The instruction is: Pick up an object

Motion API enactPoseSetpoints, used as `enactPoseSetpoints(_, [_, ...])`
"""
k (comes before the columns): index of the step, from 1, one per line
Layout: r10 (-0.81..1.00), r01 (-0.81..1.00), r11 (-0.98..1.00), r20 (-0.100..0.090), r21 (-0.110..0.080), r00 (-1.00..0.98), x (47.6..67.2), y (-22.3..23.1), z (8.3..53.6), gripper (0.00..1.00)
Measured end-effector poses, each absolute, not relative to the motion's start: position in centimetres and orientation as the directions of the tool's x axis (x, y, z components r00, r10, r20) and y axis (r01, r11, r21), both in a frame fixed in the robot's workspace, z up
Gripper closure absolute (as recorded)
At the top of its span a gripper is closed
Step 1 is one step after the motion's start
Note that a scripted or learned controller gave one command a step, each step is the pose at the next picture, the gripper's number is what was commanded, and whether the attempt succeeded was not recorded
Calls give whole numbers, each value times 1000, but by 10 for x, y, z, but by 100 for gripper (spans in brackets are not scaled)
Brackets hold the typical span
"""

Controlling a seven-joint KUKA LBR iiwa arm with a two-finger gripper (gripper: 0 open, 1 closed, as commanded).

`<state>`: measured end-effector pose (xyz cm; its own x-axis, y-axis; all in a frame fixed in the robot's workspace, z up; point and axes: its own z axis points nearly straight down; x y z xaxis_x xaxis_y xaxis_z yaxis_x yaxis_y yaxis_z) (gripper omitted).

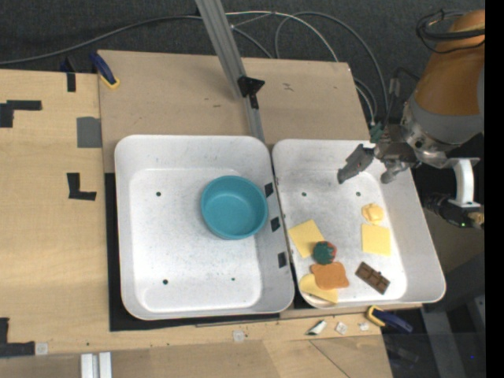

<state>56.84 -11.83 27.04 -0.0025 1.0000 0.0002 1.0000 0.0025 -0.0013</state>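
Camera view looks down at a slant on two white bins set side by side, and the layout reads as a sorting setup. The left bin carries a single blue bowl near its middle, upright and well apart from the walls. The right bin has its small pieces gathered in its near half: a pale yellow square, a green ball touching an orange slab, a yellow wedge partly under that slab, a brown bar, a yellow block and a small yellow lump just above it. The far half of that bin is bare speckled floor (probably why the arm comes in there, with room to descend).

The gripper hangs over the right bin's far right part, its two dark fingers spread wide, one finger slanting toward the bin's middle. Nothing lies between them, and they seem to touch no object. The nearest candidate is the small yellow lump, near but apart.
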Motion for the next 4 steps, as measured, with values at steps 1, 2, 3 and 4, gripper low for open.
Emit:
enactPoseSetpoints(1, [1000,1000,2,0,-1,-2,568,-118,271,0])
enactPoseSetpoints(2, [1000,1000,1,0,-7,-1,568,-108,214,0])
enactPoseSetpoints(3, [1000,1000,1,1,-8,-1,559,-106,153,0])
enactPoseSetpoints(4, [1000,1000,2,1,-9,-2,562,-101,91,0])
